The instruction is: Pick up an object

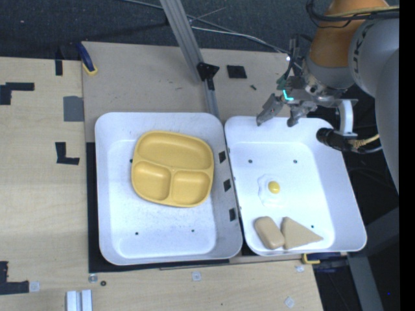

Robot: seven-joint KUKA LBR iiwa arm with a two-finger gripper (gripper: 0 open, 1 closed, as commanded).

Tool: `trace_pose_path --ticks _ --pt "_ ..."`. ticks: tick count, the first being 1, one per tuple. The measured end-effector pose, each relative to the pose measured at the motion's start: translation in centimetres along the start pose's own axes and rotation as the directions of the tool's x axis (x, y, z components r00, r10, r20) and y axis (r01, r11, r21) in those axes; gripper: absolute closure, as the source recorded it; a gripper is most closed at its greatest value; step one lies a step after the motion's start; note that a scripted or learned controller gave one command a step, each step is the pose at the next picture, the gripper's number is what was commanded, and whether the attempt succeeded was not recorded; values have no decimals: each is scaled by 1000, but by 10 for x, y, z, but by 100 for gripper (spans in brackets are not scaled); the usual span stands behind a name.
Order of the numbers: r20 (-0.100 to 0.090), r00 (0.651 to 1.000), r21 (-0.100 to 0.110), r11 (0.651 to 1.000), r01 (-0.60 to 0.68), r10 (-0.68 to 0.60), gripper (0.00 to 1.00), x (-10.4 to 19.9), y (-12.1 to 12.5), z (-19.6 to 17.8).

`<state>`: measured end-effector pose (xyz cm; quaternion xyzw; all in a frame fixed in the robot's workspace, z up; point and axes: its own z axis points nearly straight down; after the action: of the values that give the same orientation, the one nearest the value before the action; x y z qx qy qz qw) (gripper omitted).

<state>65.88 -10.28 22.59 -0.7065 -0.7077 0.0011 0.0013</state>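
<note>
My gripper [280,116] hangs over the far rim of the right bin [337,193], its two fingers spread open with nothing between them. In that bin lie a fried egg [272,188] near the middle, a tan bread roll [268,232] at the near edge, and a tan wedge-shaped slice [299,232] touching the roll's right side. The gripper is well above and behind all three. A yellow divided plate [172,168] rests in the left bin [117,238].
A grey metal post [188,37] slants up from between the bins at the back. The arm's orange band [347,5] and cables sit at the upper right. Black tape marks dot the bench at left.
</note>
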Motion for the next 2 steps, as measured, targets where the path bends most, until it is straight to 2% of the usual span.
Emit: trace_pose_path --ticks 1,2 --pt "0 1000 -2 1000 0 0 0 0 1 -1" --pt "2 1000 1 1000 -1 1 0 -5 1 44"
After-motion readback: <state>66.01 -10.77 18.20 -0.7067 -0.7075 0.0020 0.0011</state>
